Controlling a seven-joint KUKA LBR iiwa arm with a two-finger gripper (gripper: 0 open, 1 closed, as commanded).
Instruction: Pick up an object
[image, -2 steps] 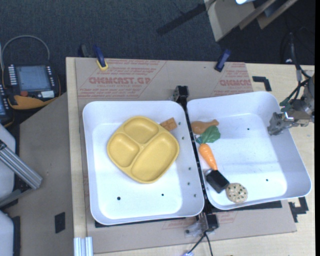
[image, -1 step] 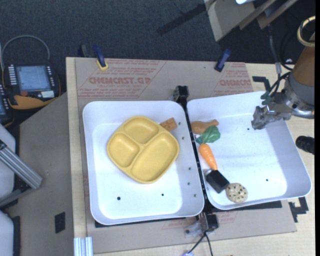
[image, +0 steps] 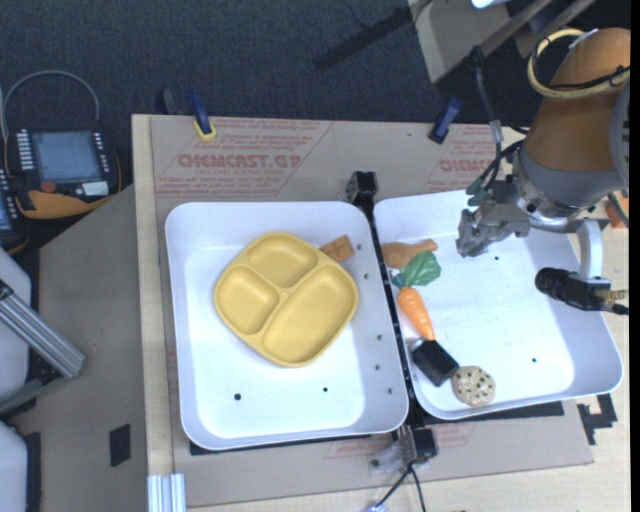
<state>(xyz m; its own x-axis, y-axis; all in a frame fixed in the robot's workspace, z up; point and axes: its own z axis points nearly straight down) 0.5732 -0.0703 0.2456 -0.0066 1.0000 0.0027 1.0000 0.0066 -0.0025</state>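
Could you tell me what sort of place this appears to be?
Probably a robotics lab bench: a grey and orange arm hangs over two white bins holding toy items, with a control pendant lying nearby.

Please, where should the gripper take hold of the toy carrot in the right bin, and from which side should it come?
Probably the orange body of the carrot, near its middle, coming from above. It lies flat close to the bin wall, so the fingers should close across its narrow width. Its green top looks uneven, and a black block lies near its tip.
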